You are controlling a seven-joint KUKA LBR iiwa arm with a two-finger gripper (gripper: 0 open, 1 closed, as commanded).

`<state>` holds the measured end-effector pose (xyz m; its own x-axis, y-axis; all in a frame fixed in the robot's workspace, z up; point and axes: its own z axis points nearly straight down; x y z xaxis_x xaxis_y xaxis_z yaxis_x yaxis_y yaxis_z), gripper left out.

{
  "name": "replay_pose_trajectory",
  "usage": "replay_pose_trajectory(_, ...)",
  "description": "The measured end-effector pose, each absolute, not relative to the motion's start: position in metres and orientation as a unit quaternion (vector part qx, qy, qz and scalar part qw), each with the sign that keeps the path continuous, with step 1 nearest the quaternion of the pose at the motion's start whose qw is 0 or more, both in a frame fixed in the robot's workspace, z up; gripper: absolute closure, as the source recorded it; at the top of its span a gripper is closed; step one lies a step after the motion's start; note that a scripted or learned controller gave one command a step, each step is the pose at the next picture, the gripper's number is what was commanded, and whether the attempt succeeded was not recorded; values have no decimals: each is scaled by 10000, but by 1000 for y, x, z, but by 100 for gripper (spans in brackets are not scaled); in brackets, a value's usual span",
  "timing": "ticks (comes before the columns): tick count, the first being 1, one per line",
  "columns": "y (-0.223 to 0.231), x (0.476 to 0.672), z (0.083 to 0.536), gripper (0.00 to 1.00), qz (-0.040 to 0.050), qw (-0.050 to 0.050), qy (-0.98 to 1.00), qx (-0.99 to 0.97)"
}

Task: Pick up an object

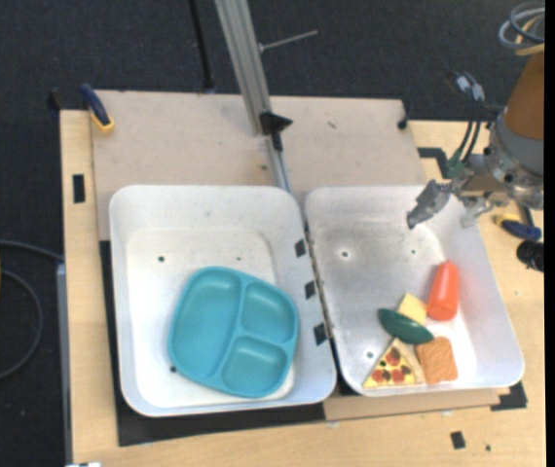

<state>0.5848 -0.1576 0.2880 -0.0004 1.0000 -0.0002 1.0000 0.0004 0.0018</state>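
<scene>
The right bin (355, 232) holds several toy foods in its near right corner: an orange carrot-like piece (443, 290), a yellow wedge (412, 307), a dark green pod (406, 327), a pizza slice (391, 368) and a tan bread piece (438, 360). My gripper (446, 209) hangs over the bin's far right part, above and beyond the orange piece. It is open, and nothing sits between its fingers (423, 206).
A teal divided plate (236, 331) lies in the left bin (141, 232). An aluminium post (243, 52) rises behind the bins, near the divide. Cables and small tools lie by the right edge of the bench (516, 227). The far left of the right bin is bare.
</scene>
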Motion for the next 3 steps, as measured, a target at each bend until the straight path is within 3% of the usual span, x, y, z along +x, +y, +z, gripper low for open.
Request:
replay_pose_trajectory(2, -158, 582, 168, 0, -16, -9, 7070, 7073)
replay_pose_trajectory(3, -165, 590, 115, 0, -8, 4, 7068, 7074)
